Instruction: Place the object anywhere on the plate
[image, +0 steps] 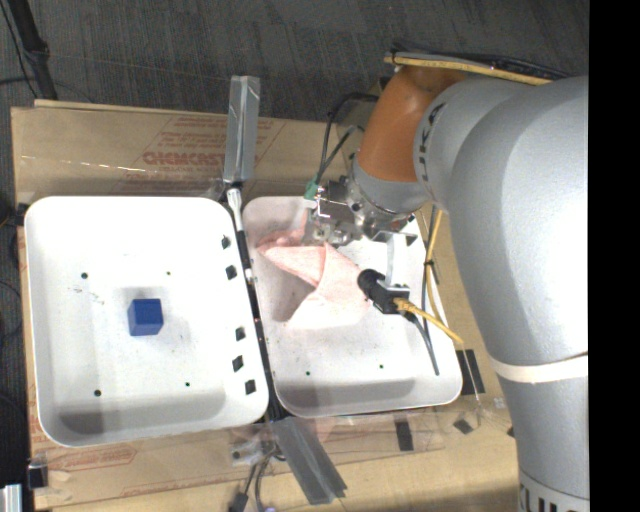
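Arm (480, 200) hides much of the pink plate (315, 280).

Two shallow white bins sit side by side on a sheet of brown cardboard (120, 140) with red printing, which covers the tabletop. The left bin (60, 400) lies well to the left of the claw (330, 225); the right bin (350, 395) lies under it. A grey metal bar (240, 125) rises up and to the left of the claw, along the seam between the bins. Dark carpet (200, 40) runs beyond the cardboard.
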